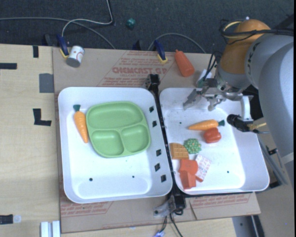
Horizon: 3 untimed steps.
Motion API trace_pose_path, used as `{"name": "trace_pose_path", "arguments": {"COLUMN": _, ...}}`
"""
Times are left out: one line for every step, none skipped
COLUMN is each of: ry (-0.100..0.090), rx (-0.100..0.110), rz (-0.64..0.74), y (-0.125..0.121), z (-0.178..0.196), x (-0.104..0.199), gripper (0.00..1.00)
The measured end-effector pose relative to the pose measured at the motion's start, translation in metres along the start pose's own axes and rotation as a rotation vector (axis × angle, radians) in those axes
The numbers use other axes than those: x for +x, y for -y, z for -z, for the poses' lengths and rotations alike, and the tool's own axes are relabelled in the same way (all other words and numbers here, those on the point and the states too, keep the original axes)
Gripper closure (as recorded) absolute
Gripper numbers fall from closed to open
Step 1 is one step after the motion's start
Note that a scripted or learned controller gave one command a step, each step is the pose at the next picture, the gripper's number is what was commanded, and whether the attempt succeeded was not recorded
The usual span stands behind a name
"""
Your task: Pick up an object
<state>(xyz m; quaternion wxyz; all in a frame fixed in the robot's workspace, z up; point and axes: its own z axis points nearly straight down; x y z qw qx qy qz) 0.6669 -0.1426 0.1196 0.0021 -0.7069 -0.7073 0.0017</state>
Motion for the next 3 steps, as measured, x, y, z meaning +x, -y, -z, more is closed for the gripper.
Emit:
{"name": "trace_pose_path", "arguments": {"ry": 0.001, "rx": -0.007, "rz": 0.001, "y": 0.052, "z": -0.033, "x": -0.012, "gripper": 0.00}}
{"name": "trace_pose_path", "arguments": {"ry": 0.004, "rx": -0.012, "rz": 0.000, "y": 0.071, "z": -0.033, "x": -0.005, "gripper": 0.00}}
{"name": "trace_pose_path", "arguments": {"ry": 0.006, "rx": -0.012, "rz": 0.001, "y": 0.071, "z": -0.023, "x": -0.005, "gripper": 1.00}}
